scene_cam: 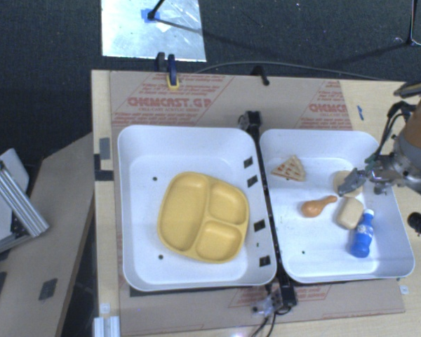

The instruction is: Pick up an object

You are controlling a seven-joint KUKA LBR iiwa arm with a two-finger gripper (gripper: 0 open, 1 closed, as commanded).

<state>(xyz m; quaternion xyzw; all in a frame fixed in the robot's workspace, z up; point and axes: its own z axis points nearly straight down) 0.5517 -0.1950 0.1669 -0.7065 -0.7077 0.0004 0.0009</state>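
Two shallow white plastic bins (137,188) sit on a tan counter (70,188). The left holds a yellow divided tray (203,216). The right holds a blue bottle with white cap (362,237), an orange-brown drumstick toy (317,206), a tan waffle-patterned wedge (289,168) and a cream block (349,213).

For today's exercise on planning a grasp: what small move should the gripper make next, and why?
Probably a short descent, closing on the cream block. The gripper sits at the right bin's right side, just above that block, with nothing seen between its fingers; the blue bottle lies close beside it.
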